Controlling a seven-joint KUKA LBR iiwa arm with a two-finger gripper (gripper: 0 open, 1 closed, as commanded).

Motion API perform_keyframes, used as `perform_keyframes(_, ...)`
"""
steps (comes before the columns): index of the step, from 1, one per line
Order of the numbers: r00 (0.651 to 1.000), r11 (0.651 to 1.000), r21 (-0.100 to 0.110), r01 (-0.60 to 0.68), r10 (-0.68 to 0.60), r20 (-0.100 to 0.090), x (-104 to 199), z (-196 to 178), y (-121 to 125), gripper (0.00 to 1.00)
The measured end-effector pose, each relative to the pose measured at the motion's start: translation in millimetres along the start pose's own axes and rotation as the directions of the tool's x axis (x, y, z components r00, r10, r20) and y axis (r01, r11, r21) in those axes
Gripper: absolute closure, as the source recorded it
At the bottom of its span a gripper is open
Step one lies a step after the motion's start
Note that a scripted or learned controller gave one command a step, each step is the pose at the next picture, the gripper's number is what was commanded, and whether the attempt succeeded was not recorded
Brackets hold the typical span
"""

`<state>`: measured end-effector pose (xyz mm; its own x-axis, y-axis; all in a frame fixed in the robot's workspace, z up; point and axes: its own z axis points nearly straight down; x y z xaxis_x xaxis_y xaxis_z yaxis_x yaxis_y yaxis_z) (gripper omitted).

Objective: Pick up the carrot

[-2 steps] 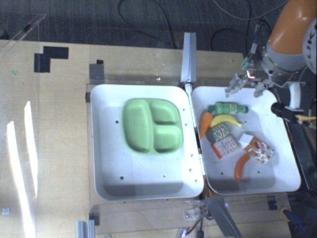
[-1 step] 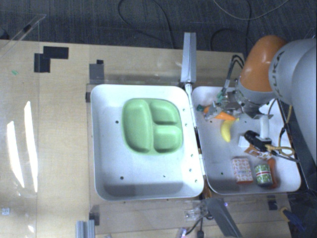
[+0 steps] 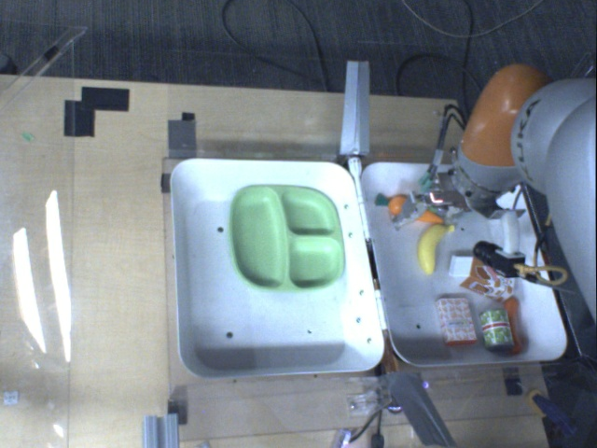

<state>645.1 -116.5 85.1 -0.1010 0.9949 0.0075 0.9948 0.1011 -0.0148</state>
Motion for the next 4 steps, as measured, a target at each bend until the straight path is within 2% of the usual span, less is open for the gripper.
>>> perform_keyframes(1,1.000,1.000,-0.026,0.006,-0.005,0.007,0.8,-15.0,6.5,1.00)
perform_keyframes(2,1.000,1.000,-0.026,0.005,-0.005,0.008,0.7,-14.9,6.4,0.00)
perform_keyframes(3,0.952,0.952,-0.008,0.307,-0.307,0.017,21.4,-3.9,25.4,0.00)
perform_keyframes(4,0.951,0.950,-0.022,0.310,-0.310,0.023,22.8,-17.5,29.3,1.00)
